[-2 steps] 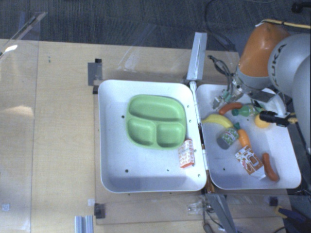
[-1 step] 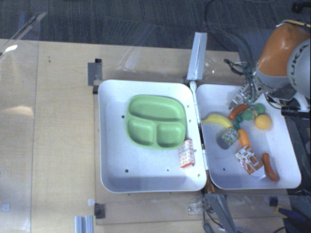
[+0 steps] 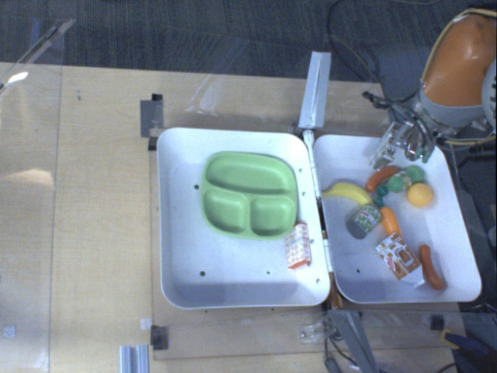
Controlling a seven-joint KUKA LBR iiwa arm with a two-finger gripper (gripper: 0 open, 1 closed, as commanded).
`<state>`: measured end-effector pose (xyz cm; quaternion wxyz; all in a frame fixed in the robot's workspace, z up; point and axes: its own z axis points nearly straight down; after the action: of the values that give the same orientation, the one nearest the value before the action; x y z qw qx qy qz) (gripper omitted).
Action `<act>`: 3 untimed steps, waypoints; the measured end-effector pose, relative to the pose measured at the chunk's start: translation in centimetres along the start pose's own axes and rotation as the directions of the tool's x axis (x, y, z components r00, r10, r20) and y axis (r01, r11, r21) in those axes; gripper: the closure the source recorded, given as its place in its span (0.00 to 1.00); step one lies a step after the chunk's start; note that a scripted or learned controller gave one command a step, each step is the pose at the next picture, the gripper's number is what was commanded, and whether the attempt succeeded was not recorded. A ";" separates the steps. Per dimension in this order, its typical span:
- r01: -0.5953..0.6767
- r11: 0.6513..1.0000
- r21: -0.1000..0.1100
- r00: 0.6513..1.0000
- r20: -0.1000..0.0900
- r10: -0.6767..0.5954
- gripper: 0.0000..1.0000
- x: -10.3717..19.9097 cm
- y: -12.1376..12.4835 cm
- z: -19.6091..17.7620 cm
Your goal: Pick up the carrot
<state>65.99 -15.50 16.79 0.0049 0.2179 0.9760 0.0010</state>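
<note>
The camera view looks down at a slant on a pale wooden surface (image 3: 85,208) carrying 2 shallow white bins side by side. The left bin (image 3: 186,263) holds a green divided plate (image 3: 250,194) and, near its right wall, a small printed carton (image 3: 297,247).

The right bin (image 3: 450,263) holds the clutter: a banana (image 3: 347,193), a grey can (image 3: 363,222), a yellow ball (image 3: 420,196), a green toy (image 3: 404,180), a second printed carton (image 3: 397,256), a red sausage (image 3: 432,267) near the front, and another reddish sausage-like piece (image 3: 381,177) toward the back.

The carrot (image 3: 389,222), a short orange piece with a green top, lies near the middle of the right bin, just beside the can on its right and above the second carton.

The arm reaches in from the right, its orange band (image 3: 460,68) prominent. The end effector (image 3: 402,142) hangs over the back of the right bin, above the reddish piece and well short of the carrot. Whether it is wide or narrow I cannot tell; nothing appears held.

This looks like the approach step. The next move likely calls for travelling toward the front of the bin, centring over the carrot, then descending without catching the can.
</note>
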 end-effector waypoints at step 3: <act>0.698 0.716 -0.002 0.716 0.001 -0.698 1.00 3.1 5.3 3.6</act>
<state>65.52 -9.37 13.15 0.0052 -0.1660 0.9861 0.0002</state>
